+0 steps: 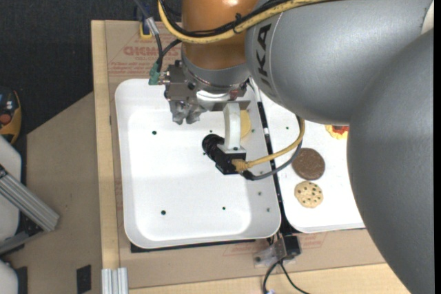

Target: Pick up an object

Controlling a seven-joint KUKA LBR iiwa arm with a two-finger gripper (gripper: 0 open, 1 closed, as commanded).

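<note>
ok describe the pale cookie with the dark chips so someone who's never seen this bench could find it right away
Start at the right bin, partly hidden by the grey arm. Near its front edge lie two round cookies, one behind the other. The chip cookie is the nearer, smaller one, pale tan with dark specks; the brown cookie behind it is plain and darker.

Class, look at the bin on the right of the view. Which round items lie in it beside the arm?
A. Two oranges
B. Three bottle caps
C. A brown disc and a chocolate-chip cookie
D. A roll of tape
C: a brown disc lies just above a chocolate-chip cookie in the right bin.
</note>
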